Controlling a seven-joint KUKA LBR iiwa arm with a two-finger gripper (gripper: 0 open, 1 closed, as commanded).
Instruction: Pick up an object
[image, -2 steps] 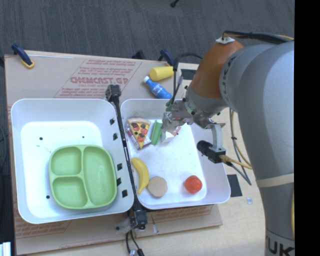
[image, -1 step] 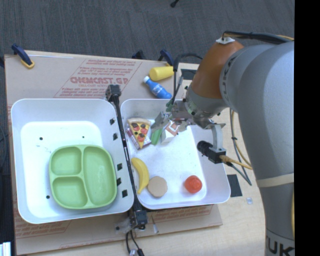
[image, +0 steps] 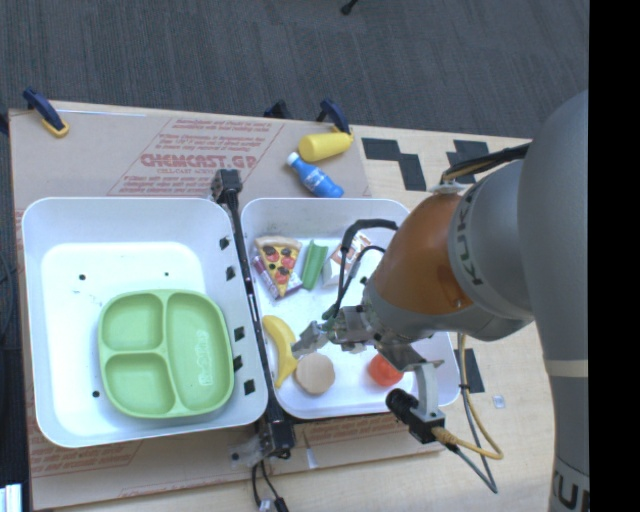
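Observation:
The right bin (image: 330, 208) holds a pizza slice toy (image: 279, 264), a green stick-shaped piece (image: 315, 263), a yellow banana (image: 280, 346), a tan round object (image: 315, 375) and a red-orange object (image: 383, 371). A small printed packet (image: 351, 251) lies partly under the arm. My gripper (image: 322, 336) hangs low in this bin, just right of the banana and just above the tan round object. I see nothing held in it. The orange wrist band (image: 425, 265) and grey arm cover the bin's right half.
The left bin (image: 60, 225) holds a green divided plate (image: 165, 352). Behind the bins, a yellow object (image: 324, 146) and a blue-white bottle (image: 315, 177) lie on the cardboard. Black clamps (image: 227, 183) sit between the bins. A cable (image: 470, 440) trails at the front right.

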